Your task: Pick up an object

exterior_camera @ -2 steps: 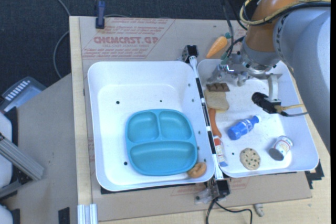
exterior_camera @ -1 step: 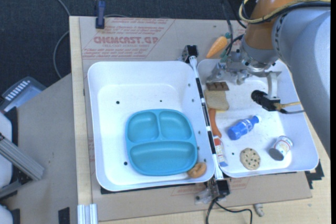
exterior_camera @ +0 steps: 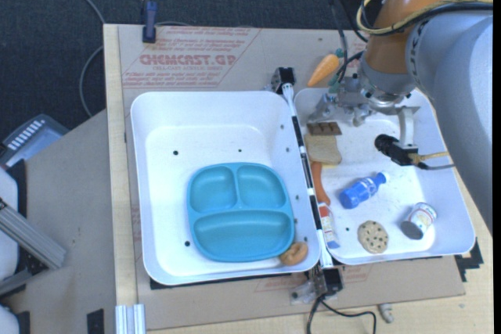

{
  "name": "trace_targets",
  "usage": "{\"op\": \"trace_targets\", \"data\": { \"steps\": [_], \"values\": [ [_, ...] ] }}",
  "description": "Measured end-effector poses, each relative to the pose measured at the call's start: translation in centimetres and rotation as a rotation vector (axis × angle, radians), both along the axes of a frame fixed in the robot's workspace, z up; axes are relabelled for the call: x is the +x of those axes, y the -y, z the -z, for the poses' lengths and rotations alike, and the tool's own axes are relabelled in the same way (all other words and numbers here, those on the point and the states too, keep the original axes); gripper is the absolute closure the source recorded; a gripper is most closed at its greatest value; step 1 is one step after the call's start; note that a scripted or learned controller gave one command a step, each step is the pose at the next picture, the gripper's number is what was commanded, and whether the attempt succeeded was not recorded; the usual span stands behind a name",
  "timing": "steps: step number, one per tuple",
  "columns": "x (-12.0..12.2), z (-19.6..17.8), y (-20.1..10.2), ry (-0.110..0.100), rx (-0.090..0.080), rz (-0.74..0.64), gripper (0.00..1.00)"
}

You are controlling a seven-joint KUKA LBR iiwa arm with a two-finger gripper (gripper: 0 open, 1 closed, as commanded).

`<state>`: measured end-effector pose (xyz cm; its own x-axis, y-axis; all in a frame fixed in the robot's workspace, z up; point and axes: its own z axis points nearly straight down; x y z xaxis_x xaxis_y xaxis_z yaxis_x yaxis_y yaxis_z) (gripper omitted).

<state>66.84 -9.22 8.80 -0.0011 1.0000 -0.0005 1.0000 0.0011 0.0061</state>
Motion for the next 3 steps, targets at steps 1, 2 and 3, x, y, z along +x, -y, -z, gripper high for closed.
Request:
{"op": "trace_targets", "data": {
  "steps": [1, 2, 3],
  "values": [
    [-0.04, -0.16, -0.04, 0.000, -0.001, 0.001, 0.00],
    [-0.80, -0.06, 0.80, 0.002, 0.001, 0.001, 0.00],
    [-0.01, 0.02, 0.13, 0.001, -0.002, 0.000, 0.00]
  ]
}}
